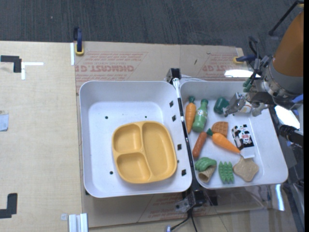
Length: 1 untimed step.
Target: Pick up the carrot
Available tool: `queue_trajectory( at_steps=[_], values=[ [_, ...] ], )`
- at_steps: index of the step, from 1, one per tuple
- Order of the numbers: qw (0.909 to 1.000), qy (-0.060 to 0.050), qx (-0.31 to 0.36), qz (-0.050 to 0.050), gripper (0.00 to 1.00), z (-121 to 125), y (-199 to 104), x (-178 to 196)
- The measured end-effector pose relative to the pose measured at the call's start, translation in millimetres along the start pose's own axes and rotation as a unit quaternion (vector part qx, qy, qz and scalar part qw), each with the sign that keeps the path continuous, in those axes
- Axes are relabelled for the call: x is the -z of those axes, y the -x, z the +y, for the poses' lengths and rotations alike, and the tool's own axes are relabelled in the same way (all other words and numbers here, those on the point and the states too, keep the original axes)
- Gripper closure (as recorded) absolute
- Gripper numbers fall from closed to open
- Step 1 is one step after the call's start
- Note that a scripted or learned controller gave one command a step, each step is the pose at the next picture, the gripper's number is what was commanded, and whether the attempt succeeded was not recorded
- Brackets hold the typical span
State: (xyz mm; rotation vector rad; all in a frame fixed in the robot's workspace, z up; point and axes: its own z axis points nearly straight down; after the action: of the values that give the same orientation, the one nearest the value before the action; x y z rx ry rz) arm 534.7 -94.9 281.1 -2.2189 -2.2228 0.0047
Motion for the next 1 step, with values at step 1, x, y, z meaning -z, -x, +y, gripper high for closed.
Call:
queue_trajectory(
  at_steps=[1],
  values=[
    [0.9984,0.000,0.057,0.000,0.00,-3.6,-59.6,-89.9]
  ],
)
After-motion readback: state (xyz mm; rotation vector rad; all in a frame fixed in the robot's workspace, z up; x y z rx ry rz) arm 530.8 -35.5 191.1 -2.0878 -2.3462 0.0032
